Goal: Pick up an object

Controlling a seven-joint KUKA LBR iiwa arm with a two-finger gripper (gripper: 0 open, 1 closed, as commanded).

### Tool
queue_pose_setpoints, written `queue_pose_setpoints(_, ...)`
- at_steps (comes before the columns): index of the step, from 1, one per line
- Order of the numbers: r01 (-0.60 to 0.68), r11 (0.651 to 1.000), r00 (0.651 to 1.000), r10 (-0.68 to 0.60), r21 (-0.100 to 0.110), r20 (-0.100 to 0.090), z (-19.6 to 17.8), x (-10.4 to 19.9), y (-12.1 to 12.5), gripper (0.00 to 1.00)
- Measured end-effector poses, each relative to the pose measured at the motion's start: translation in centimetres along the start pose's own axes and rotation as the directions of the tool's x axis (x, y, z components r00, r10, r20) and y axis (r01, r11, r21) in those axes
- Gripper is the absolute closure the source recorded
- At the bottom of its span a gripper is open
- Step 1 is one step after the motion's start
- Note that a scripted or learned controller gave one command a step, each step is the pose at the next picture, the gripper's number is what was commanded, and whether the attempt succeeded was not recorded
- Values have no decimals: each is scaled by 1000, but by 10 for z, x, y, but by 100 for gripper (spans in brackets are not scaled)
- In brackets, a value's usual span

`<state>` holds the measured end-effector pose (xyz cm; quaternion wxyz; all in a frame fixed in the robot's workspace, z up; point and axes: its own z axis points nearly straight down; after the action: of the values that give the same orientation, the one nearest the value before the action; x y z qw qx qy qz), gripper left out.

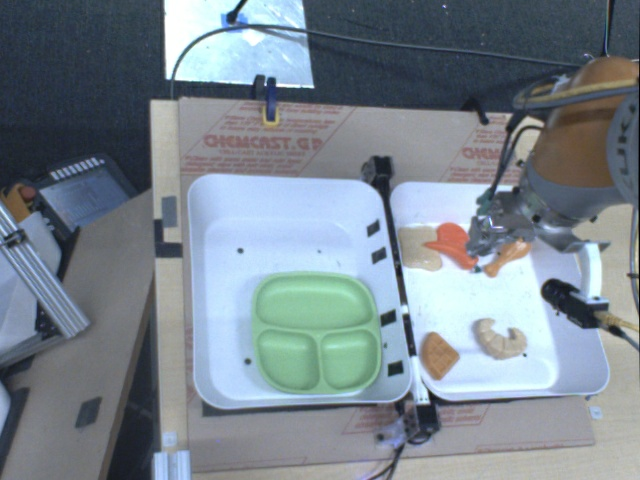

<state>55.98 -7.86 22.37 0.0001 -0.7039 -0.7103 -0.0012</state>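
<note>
The table carries 2 white bins side by side, and the black divider clips between them serve as the landmark here. Left of that divider sits the left bin, holding a green 3-compartment plate in its near half. Right of the divider sits the right bin, where the grey arm reaches down over its far half.

The end effector is low over an orange carrot-like toy, which lies just right of the divider beside a pale flat piece. Whether the end effector is open or closed cannot be told at this angle, and nothing visibly sits in its grip.

The step in hand looks like the descent onto the orange toy. The next move probably calls for closing squarely on it before lifting. Nearer the front edge, right of the divider, lie a tan curled piece and a small orange wedge, both well apart from the end effector.
</note>
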Motion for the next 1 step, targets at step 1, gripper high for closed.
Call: queue_pose_setpoints(1,1,1000,1000,-1,1,0,1,58,-14,100)
